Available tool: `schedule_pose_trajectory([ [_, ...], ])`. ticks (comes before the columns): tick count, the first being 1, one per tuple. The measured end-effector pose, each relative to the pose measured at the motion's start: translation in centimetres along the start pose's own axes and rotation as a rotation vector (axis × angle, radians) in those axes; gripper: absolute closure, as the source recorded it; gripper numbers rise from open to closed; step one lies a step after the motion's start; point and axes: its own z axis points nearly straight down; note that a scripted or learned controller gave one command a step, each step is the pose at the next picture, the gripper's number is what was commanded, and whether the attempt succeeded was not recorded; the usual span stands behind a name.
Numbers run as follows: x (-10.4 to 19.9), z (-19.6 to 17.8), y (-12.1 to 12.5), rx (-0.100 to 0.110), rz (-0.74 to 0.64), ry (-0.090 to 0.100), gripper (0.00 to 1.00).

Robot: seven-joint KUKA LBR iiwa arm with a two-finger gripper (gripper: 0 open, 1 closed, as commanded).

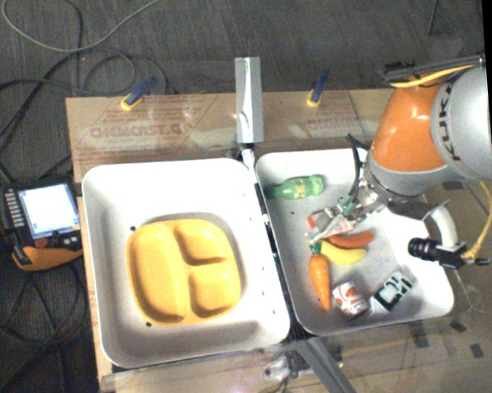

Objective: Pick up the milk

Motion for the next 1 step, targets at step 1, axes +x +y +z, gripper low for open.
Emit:
schedule_pose_trajectory([
  [1, -7.40, 6.23, -1.03, -0.012, -0.014, -0.009, 0.00],
])
